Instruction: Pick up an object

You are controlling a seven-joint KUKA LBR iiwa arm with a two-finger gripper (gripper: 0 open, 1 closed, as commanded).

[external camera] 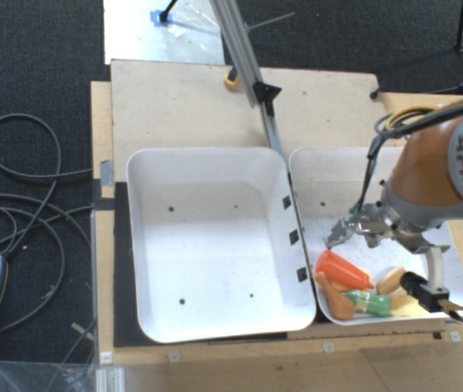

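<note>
Down at the near edge of the desk sits the big left-hand bin, our landmark, white and shallow with a few dark specks on its floor. Right beside it, rims touching, comes the second bin, and that one carries the goods. Over this right bin leans the arm, grey with its orange band, coming in from the right. Its gripper hangs low above the right bin's floor, not far from the left bin's wall, and whether the fingers are wide or narrow I cannot tell from this angle; nothing shows between them. Below the gripper, in the right bin's near corner, lies the pile: an orange carrot-like piece, a tan piece under it closest to the left bin, a green piece further off, and a small pale roll beyond.
</note>
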